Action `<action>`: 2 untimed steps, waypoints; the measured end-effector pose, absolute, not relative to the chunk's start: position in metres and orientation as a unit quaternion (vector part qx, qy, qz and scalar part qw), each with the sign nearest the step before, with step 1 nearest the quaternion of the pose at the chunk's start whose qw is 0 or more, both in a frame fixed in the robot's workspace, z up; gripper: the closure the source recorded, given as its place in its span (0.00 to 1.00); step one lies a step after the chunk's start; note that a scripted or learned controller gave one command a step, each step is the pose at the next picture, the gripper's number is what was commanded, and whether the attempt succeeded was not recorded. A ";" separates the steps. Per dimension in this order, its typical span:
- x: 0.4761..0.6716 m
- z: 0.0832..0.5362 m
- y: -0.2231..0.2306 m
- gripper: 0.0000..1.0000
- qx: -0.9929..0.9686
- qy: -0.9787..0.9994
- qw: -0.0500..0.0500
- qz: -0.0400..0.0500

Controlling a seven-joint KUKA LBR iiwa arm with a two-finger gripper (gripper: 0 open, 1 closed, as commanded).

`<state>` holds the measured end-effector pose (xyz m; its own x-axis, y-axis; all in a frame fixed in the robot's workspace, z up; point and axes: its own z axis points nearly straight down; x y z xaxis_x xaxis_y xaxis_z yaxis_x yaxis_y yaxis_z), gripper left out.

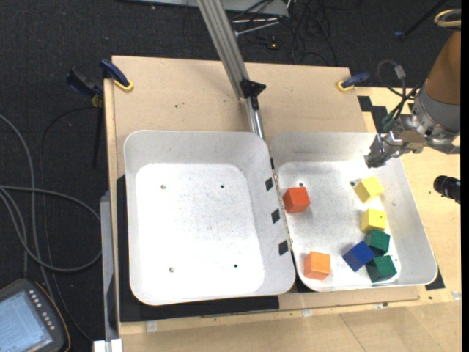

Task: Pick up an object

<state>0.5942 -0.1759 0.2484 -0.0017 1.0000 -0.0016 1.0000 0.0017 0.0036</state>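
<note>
My gripper (379, 156) hangs over the far right corner of the right bin (330, 149), just above and behind a tilted yellow cube (368, 188). Nothing shows between its dark fingers. A second yellow cube (374, 219) lies further forward. Below that sit a green cube (378, 240), a blue cube (358, 255) and another green cube (382, 268) in a tight group. A red-orange cube (296, 199) rests near the bin's left wall, and an orange cube (316, 265) lies near its front left corner.
The left bin (194, 218) adjoins the right one along a shared wall with black clips (275, 215). A metal pole (223, 39) slants in from the top toward the bins' junction. Clamps (117, 75) hold the board's far corners.
</note>
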 end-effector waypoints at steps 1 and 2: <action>0.590 0.237 -0.119 1.00 0.704 0.710 -0.001 0.000; 0.584 0.243 -0.059 1.00 0.704 0.710 -0.001 0.001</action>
